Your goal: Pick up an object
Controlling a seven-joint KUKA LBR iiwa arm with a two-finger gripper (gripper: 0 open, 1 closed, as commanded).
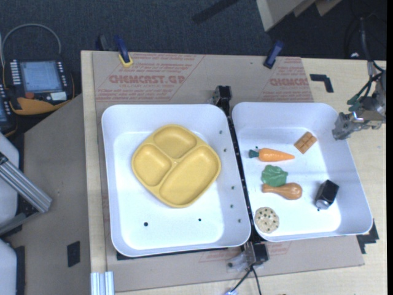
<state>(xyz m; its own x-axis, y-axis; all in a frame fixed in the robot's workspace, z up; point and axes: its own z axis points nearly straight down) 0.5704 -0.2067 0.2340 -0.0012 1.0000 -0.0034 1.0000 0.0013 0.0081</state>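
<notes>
Tool [347, 125] fingers too small to tell

We see a dark blue-grey floor [153, 17] at the top, far to the left of the gripper [345, 126]. Below it sits a bench topped with a brown board [184, 78] that has faded red letters on it. Two clamps grip the board's top edge: a blue and yellow one [123, 52] well to the gripper's left, and a blue one [272, 54] up and nearer to it. Far left of the gripper, a small screen box [38, 78] with a looping grey cable rests beside the bench. A silver metal bar [24, 183] lies at the far left, lower down. A tan box [288, 2] sits above the gripper.
</notes>
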